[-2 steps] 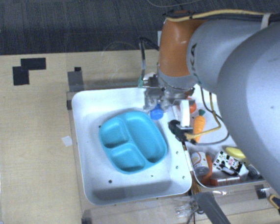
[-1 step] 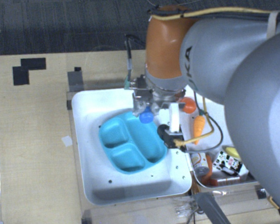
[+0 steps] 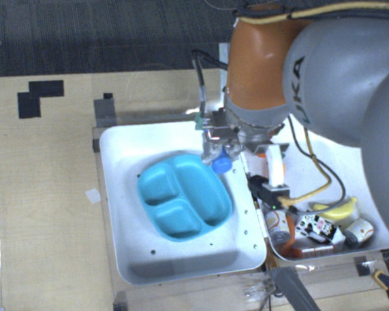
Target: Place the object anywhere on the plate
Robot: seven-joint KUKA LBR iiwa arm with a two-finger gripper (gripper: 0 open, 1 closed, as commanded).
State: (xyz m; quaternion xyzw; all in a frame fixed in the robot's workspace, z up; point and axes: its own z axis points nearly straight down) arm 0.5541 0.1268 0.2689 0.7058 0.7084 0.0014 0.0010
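Observation:
A light blue plate [image 3: 183,195] with three compartments lies in the left white bin [image 3: 126,192]. My gripper [image 3: 218,150] hangs over the plate's upper right edge, close to the wall between the two bins. Beneath its tips sits a small blue object [image 3: 221,164], right at the plate's rim. I cannot tell whether the object is between the fingers or resting on the rim. The grey arm with its orange band [image 3: 261,63] covers the upper part of the right bin.
The right bin [image 3: 340,243] holds several loose items at its lower end: a yellow banana-shaped piece [image 3: 338,208], a red and white item [image 3: 314,227], a grey cylinder [image 3: 358,231] and a white stick [image 3: 275,165]. Cables hang beside the gripper.

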